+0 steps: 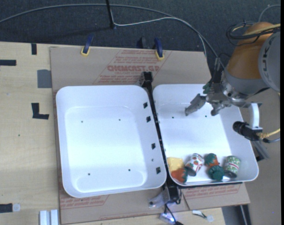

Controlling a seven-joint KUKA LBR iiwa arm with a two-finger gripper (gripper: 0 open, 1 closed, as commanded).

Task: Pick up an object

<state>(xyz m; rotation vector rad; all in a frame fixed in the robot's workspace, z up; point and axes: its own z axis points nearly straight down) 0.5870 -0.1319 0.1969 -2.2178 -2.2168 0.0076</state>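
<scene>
So far the pick looks barely begun. The gripper [206, 106] hangs over the upper part of the right bin [193, 130], its two fingers spread apart with nothing between them, one pointing toward 8 o'clock and the other toward 6. The candidates for picking all lie huddled along the bin's near wall, well apart from the gripper, roughly at 6 o'clock from it: a yellow piece [175, 162] touching an orange-red one [179, 174], then a white toy with red markings [195, 163], a teal-green lump [215, 171] and a striped greenish ball [232, 166] toward the 5 o'clock corner. What each object is I cannot tell. The left bin [104, 139] sits at 9 o'clock. Still left, I judge: travelling down to the cluster, descending, closing on one item and lifting.
</scene>
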